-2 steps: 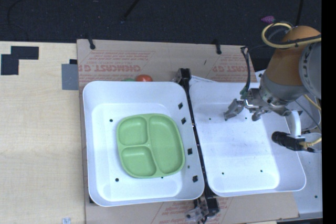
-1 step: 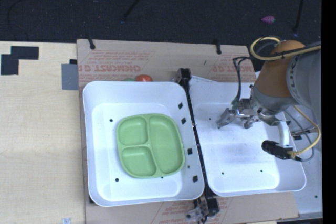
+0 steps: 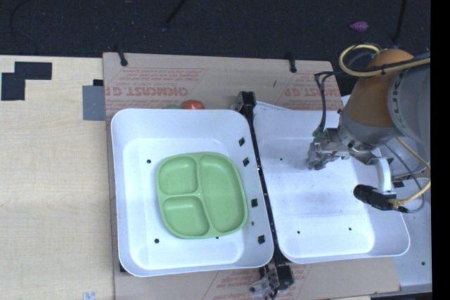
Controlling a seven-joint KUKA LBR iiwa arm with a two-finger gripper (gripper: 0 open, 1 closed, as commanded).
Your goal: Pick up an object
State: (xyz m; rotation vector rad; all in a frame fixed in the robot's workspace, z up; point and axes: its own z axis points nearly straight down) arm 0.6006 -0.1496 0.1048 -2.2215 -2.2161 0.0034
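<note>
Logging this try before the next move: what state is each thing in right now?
Green plate: lying flat, right way up, in the left bin.
Right bin: no loose thing seen inside.
Gripper: low over the right bin, holding nothing I can see.
Red thing: behind the left bin, mostly hidden.

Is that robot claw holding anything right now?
It cannot be told: the gripper sits low in the right white bin, too small to show anything held.
</note>
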